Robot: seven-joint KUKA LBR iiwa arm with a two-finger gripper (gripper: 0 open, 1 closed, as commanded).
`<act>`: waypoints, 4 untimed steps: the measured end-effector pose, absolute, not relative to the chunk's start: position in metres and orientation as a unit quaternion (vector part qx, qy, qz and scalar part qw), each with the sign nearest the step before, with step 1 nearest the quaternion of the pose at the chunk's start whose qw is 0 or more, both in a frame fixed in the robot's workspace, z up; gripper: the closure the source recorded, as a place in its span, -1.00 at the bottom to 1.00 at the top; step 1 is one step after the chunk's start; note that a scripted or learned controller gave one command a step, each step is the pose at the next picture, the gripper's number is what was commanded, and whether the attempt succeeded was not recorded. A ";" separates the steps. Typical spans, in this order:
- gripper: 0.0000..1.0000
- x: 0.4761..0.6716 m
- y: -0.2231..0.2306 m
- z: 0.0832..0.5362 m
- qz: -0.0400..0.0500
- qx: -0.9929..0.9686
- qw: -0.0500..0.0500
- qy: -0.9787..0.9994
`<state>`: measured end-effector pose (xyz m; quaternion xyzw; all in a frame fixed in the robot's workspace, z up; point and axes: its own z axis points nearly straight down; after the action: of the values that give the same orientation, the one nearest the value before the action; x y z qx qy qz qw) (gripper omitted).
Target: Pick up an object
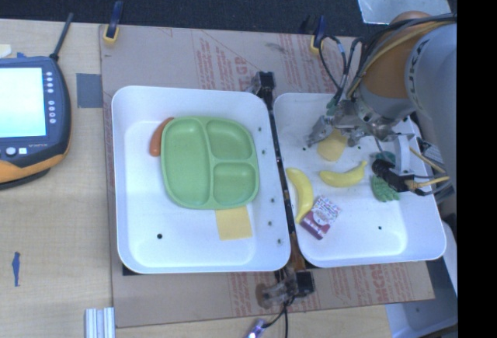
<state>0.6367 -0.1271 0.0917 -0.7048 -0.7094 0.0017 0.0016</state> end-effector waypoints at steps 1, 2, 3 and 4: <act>1.00 0.637 -0.128 0.102 0.003 -0.704 0.002 -0.710; -1.00 0.637 -0.128 0.102 0.003 -0.704 0.002 -0.710; -1.00 0.656 -0.154 0.092 0.001 -0.707 0.001 -0.708; -1.00 0.642 -0.116 0.092 0.002 -0.705 0.002 -0.709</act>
<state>0.6418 -0.1164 0.0917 -0.7049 -0.7093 0.0019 0.0015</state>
